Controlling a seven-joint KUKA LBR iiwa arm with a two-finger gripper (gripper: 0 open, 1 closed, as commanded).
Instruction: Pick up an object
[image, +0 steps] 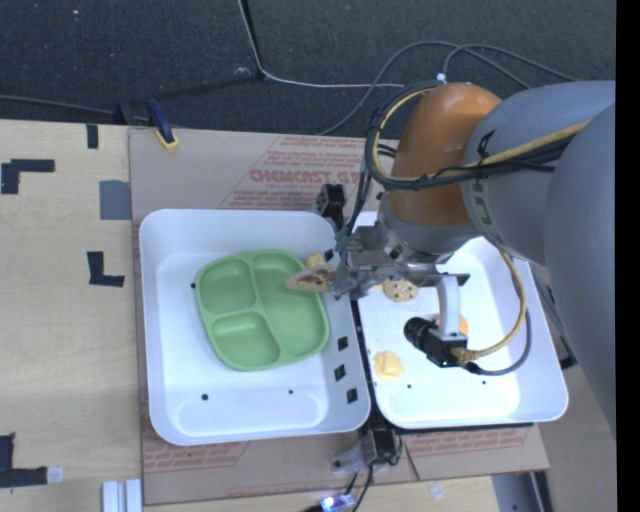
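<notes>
Gripper (335, 272) low over inner edge of left bin (160, 330), at right rim of green divided plate (262, 310); small tan object (305, 281) at its tip, grasp and finger opening impossible to tell. Cookie-like piece (400, 290) and yellow lump (388, 365) in right bin (530, 395)

One camera sits high above the bench (60, 300) and looks down at a slant. The two white bins (160, 400) fill the middle of the picture. A dark floor runs along the top. The big arm (560, 180) comes in from the right, very near the camera.
</notes>
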